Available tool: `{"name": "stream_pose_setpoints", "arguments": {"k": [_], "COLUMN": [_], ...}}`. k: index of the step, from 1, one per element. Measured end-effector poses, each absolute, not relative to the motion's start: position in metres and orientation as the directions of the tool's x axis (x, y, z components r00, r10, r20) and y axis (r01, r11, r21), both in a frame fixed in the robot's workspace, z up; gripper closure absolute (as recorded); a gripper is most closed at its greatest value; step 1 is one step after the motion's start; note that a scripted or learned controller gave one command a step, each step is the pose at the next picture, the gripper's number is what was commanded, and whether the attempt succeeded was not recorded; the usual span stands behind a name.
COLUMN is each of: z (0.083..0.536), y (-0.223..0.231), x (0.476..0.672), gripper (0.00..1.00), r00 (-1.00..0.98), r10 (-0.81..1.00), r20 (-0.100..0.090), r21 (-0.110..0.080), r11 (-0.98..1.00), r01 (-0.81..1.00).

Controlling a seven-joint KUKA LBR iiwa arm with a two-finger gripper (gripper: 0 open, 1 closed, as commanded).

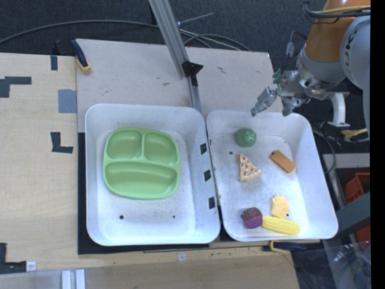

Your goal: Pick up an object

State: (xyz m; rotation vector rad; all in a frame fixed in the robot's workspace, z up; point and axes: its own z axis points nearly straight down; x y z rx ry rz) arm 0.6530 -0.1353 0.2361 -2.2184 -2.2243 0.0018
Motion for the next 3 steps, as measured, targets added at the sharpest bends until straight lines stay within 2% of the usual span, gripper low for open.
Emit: {"name": "stream_pose_setpoints", "arguments": {"k": [1,3], "z": [0.236,0.108], "y": [-0.135,-0.124], "x": [0.653,0.647], "gripper": [0.0,0.0], "r00": [-0.003,-0.003], "r10": [1.0,1.0], "r20": [-0.001,0.0], "r21": [-0.001,-0.008], "r11": [0.003,0.003], "r01": [1.0,1.0]}}
